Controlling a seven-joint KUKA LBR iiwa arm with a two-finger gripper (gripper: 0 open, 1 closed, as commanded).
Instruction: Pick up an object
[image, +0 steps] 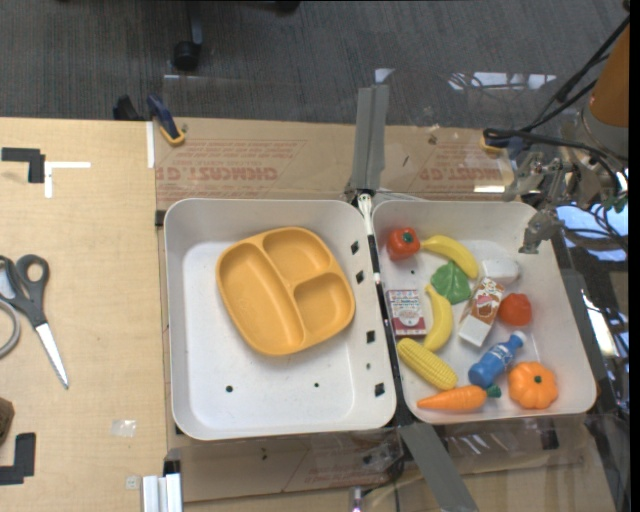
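Tool (537, 232) above right bin's (575, 330) far corner, grip state unclear, toy food crowded below

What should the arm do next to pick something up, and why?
Probably lower the end effector leftward into the right bin, toward the white block. The end effector hangs at the bin's upper right corner, above the toys with nothing between its fingers, and that block lies nearest, with open floor beside it.

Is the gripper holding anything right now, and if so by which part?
Nothing is held. The gripper hangs over the right bin's far right corner with nothing between its fingers; the toy food, including the banana, lies in the bin.
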